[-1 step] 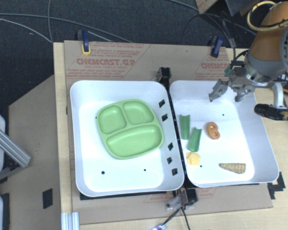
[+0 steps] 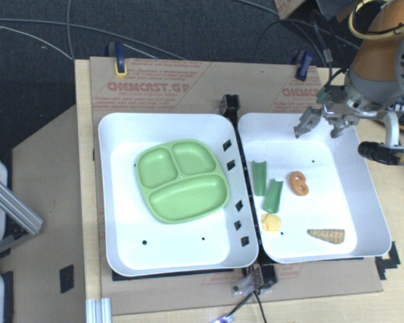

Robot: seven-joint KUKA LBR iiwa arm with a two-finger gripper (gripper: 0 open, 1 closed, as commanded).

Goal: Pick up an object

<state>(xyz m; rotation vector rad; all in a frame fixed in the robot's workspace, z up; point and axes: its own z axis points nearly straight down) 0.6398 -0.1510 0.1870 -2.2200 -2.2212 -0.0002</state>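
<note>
In the right bin [image 2: 350, 180] lie two green sticks [image 2: 258, 178] [image 2: 274, 196], an orange ring-shaped piece [image 2: 297, 183], a small yellow piece [image 2: 271, 223] and a tan cone [image 2: 326, 235]. My gripper [image 2: 320, 126] hangs over the far edge of the right bin, above and behind these objects. Its two fingers are spread apart with nothing between them. The orange piece is the closest object, a short way nearer the camera than the fingertips.
The left bin [image 2: 114, 180] holds a green divided plate [image 2: 182, 180]. A black divider with clips [image 2: 234, 173] runs between the bins. Blue clamps [image 2: 121, 59] [image 2: 303, 64] sit at the board's far edge. Cables cross the dark floor behind.
</note>
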